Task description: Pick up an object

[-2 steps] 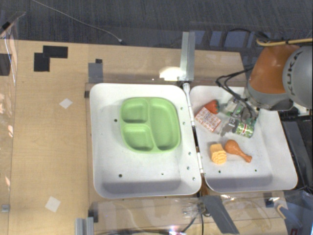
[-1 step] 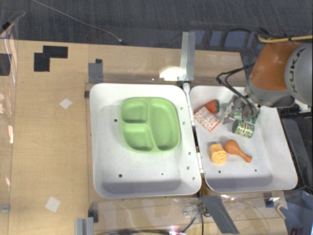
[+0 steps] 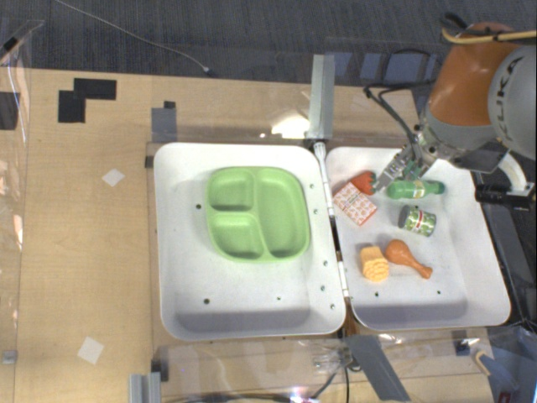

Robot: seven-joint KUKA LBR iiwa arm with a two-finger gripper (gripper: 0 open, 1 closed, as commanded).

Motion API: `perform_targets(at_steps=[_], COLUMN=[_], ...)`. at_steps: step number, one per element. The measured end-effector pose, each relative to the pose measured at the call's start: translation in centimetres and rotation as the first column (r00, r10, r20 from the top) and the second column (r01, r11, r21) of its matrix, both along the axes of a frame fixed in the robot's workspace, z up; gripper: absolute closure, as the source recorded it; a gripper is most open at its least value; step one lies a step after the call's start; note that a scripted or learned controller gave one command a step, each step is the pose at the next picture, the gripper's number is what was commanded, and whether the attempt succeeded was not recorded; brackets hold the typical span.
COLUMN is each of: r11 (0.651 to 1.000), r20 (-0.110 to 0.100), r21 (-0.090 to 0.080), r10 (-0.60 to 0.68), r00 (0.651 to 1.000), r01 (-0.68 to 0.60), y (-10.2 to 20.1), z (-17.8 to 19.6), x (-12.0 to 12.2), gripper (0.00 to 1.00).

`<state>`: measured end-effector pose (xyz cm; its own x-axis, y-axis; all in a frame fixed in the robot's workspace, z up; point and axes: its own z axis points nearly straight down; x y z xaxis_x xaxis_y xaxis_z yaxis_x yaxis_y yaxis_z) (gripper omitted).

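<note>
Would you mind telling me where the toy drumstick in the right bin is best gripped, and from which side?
Probably from above, across the round meaty end of the drumstick, jaws set across its long axis. It lies flat and slanted, thin bone end pointing toward the bin's lower right; the corn piece sits close on its left, so avoid that side.

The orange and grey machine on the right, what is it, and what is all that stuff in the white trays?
That is a robot arm, seen from a camera fixed above the bench and looking down at a slant. At its end is a two-finger gripper, which it uses to pick things up. Here it hangs over the right bin, close to a green bottle; nothing shows between its fingers. That bin also has a green can, a red strawberry, a patterned packet, a yellow corn piece and a toy drumstick. The left bin holds a green divided plate.
</note>
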<state>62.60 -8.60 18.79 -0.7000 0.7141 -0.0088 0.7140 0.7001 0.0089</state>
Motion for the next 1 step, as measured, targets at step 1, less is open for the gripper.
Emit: perform_targets(at_steps=[1], r11=[0.950], r20=[-0.009], r21=[0.001], r10=[-0.313], r00=[0.950], r01=[0.313], y=[2.80], z=[-0.27], x=[-7.64], gripper=[1.00])
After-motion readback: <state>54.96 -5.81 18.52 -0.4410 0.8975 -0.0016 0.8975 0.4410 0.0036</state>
